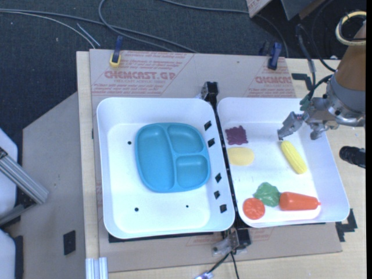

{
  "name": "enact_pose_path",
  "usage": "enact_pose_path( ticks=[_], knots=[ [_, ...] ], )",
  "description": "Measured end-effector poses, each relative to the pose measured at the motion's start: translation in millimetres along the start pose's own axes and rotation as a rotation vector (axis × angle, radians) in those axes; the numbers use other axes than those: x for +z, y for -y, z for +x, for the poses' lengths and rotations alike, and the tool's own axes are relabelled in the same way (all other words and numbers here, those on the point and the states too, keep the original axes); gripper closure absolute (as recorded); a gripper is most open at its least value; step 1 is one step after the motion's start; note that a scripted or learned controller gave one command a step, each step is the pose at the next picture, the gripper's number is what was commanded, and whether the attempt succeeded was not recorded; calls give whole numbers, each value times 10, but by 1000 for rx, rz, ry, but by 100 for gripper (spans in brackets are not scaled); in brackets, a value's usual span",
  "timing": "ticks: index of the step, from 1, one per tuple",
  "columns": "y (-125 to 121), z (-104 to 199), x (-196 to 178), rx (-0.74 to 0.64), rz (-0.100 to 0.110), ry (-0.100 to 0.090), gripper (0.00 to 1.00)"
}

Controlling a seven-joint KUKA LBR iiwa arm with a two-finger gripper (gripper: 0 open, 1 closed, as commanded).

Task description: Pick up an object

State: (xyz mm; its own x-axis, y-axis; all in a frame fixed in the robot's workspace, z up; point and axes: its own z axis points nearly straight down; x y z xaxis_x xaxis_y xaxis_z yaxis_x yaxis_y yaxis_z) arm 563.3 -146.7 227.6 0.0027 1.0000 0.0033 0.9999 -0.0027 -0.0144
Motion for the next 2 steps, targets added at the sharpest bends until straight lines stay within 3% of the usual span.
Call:
enact_pose_path(
  ticks=[1,2],
  knots=[
    [-26,4,-71,-3,-13,2,0],
    [31,-62,515,-2,-7,1,0]
  ],
)
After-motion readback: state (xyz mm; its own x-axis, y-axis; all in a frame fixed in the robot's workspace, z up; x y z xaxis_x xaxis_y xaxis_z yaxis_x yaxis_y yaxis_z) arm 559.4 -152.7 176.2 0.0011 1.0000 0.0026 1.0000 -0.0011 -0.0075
